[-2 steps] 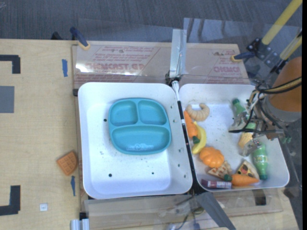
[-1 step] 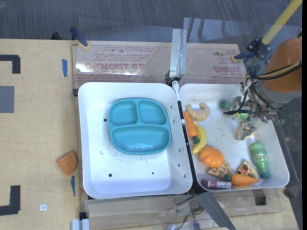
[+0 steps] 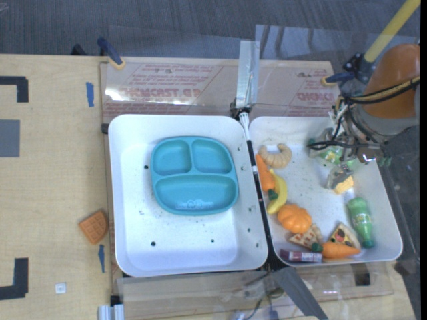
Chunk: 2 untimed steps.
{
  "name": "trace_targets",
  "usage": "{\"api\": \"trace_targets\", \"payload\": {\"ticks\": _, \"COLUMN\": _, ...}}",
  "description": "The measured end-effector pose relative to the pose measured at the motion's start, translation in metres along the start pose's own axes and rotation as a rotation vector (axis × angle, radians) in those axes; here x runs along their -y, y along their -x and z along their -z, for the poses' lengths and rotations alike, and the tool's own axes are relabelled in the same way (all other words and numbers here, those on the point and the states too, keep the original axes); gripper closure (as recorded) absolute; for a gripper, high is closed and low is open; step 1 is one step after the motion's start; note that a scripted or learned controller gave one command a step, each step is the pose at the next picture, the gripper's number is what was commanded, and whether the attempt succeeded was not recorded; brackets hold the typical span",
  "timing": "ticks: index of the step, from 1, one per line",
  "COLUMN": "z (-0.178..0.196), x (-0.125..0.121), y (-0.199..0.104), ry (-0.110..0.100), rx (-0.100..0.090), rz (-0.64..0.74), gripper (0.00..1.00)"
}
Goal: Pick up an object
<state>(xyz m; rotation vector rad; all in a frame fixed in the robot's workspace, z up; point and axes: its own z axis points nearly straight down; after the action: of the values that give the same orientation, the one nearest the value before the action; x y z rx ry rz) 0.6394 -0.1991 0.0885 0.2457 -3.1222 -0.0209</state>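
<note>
The arm (image 3: 390, 89) is grey, with a rounded orange band above the wrist. Yellow and black cables (image 3: 373, 97) run along it. Its gripper (image 3: 341, 159) is dark metal.
</note>
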Motion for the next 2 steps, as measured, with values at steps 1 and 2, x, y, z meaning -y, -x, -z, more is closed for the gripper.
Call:
{"api": "trace_targets", "payload": {"ticks": 1, "z": 0.000, "x": 0.011, "y": -0.078, "ry": -0.014, "rx": 0.016, "rz": 0.039, "gripper": 0.00}}
{"api": "trace_targets", "payload": {"ticks": 2, "z": 0.000, "x": 0.008, "y": -0.097, "ry": -0.016, "rx": 0.019, "rz": 0.029, "gripper": 0.00}}
